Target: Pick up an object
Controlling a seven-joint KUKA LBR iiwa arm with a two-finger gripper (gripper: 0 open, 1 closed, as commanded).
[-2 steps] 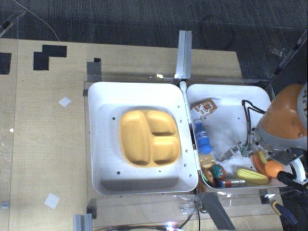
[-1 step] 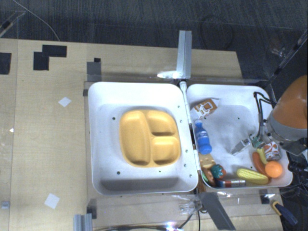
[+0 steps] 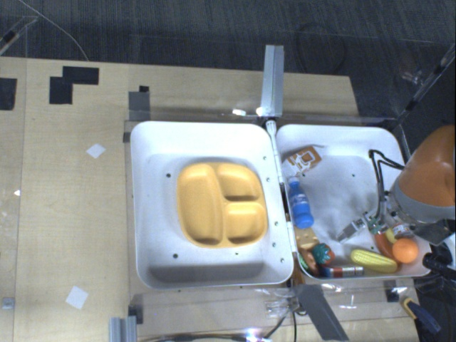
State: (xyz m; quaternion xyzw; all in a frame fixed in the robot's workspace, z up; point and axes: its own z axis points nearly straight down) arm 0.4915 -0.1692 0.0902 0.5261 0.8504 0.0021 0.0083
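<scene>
1. Where the pale wooden desk (image 3: 64,212) fills the lower part of the view, two shallow white bins sit side by side on it, with dark carpet beyond its far edge at twelve o'clock.
2. The left bin (image 3: 153,191) takes the centre of the view and holds a yellow divided tray (image 3: 221,204), which lies flat with one long compartment and two smaller ones.
3. The right bin (image 3: 342,148) lies at three o'clock from the tray, touching the left bin along a shared edge, and a grey metal post (image 3: 273,80) rises at twelve o'clock from that seam.
4. The arm (image 3: 431,173) comes in from three o'clock, its orange band showing above the grey wrist, over the near right corner of the right bin.
5. The end effector (image 3: 370,223) hangs low at the bin's four o'clock part; whether it is spread or pressed together cannot be told, and nothing is visibly pinched in it.
6. A blue bottle (image 3: 299,206) lies along the right bin's left wall, at nine o'clock from the end effector.
7. A yellow corn cob (image 3: 373,259) lies at six o'clock from the end effector, just beside an orange ball (image 3: 405,251).
8. A small brown and white packet (image 3: 302,159) rests at eleven o'clock in the right bin, well apart from the end effector.
9. A cluster of small toys (image 3: 319,255), one teal, sits in the near left corner, beside the corn cob.
</scene>
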